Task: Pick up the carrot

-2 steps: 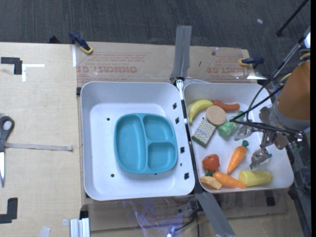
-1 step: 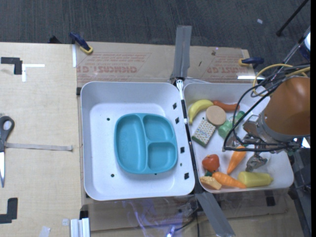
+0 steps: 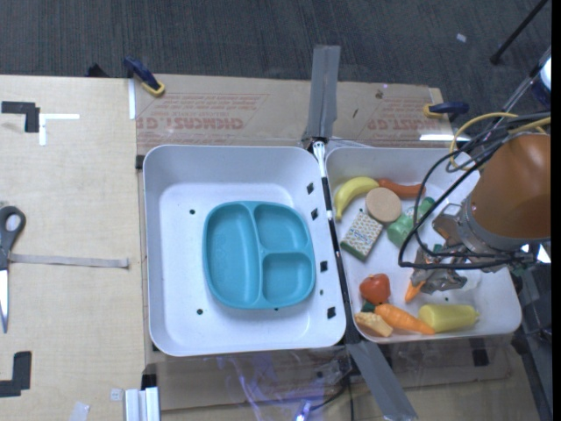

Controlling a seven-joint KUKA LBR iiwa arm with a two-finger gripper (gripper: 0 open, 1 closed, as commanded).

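**A:** Camera view: where's the carrot (image 3: 405, 318) relative to the gripper (image 3: 436, 281)?

**B:** Just off the tip, on the near-wall side and a bit toward the divider. It lies flat on the floor of the right bin (image 3: 491, 330), long axis slanted. Thick end points at the red tomato (image 3: 375, 288), thin end touches or nearly touches the yellow piece (image 3: 449, 316). A tan piece (image 3: 372, 324) sits against its thick end.

**A:** Gripper state?

**B:** Can't tell whether it's open or closed. The tip is a dark blur under the cables (image 3: 438, 200). There's a small orange sliver (image 3: 416, 286) right at the tip, and I can't tell what that is. The carrot itself isn't in the grip.

**A:** So the step in hand is the approach.

**B:** That's my read. To do it well:
- Shift the tip over the carrot's mid-length, away from both crowded ends.
- Turn the wrist so the closing line runs across the carrot's short axis, not along it.
- Open wide enough to straddle it, then come straight down to the floor.
- Keep clear of the yellow piece, which is the likeliest thing to get pinched or shoved.

**A:** Risks?

**B:** It's a tapered, smooth toy, so it could squirt out if gripped near the thin end. The near wall also leaves little room on that side.
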